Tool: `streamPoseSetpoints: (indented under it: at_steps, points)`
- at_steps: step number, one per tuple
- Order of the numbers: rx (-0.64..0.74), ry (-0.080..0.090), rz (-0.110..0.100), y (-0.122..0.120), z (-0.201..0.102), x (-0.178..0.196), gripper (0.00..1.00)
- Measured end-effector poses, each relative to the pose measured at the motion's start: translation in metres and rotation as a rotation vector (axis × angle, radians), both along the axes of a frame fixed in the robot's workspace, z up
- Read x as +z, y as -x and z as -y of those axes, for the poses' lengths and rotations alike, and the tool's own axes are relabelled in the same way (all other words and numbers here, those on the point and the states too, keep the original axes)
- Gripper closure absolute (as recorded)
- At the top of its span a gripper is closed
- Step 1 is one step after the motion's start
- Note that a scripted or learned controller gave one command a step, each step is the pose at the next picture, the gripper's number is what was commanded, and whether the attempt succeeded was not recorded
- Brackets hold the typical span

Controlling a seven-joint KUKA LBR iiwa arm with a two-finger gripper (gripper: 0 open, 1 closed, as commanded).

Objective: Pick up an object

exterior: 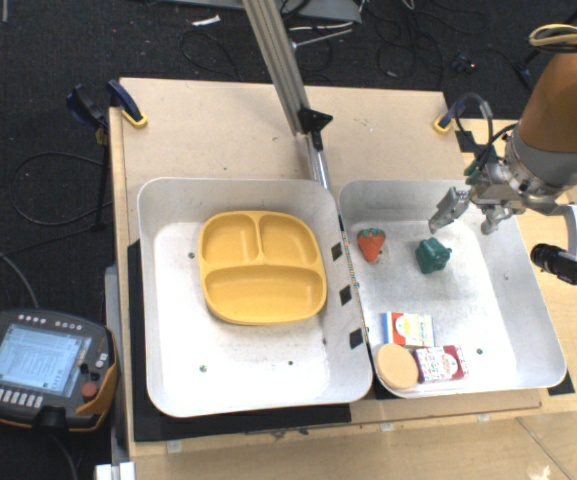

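Tan disc point(399, 367) nearest; green object point(433, 256) compact, no clear axis

No text is legible; the small cartons' point(423, 346) printing is too blurred to read.

A strawberry point(371, 244) and a small teal object point(432, 256) are lying near the far edge of the right bin point(528, 313). Two red-and-white cartons point(424, 346) and a tan round piece point(398, 368) are sitting at its near left corner.

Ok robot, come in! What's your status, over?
End effector open, above the right bin, holding nothing. Nearest thing: green toy, just below it. Strawberry beside it, apart. Nothing in the way.
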State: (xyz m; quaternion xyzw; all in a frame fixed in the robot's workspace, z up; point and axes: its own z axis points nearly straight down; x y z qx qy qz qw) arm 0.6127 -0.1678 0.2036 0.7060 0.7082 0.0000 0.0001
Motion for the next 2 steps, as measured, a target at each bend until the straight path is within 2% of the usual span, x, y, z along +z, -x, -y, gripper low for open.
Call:
streamPoseSetpoints:
  at_steps: [1, 2]
  points:
    - [0.0, 0.0, 0.0, 0.0, 0.0, 0.0, 0.0]
    - [-0.004, -0.001, -0.006, 0.003, 0.006, -0.062, 0.0]
